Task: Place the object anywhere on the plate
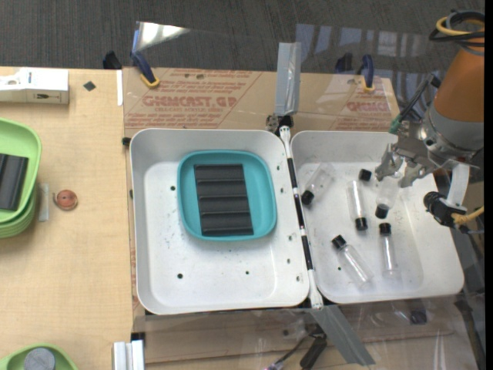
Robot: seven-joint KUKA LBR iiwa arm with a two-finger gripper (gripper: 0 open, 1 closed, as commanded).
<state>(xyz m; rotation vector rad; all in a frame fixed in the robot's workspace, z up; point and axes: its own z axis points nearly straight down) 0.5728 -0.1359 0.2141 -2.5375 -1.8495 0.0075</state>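
Two shallow white bins sit side by side on the bench. The left bin [154,276] holds a teal plate [188,206] with a dark ribbed insert across its middle, set toward the far part of the bin. The right bin [431,284] holds several clear vials with black caps, scattered loosely: one vial [314,185] lies near the left wall, another [357,206] rests mid-bin, a third [349,258] lies tilted toward the near side, and a fourth [387,250] lies just right of it. The gripper [401,173] hangs over the far right part of this bin, its fingers spread apart with nothing visibly between them, though a vial [382,200] just below the tips is hard to separate from them.
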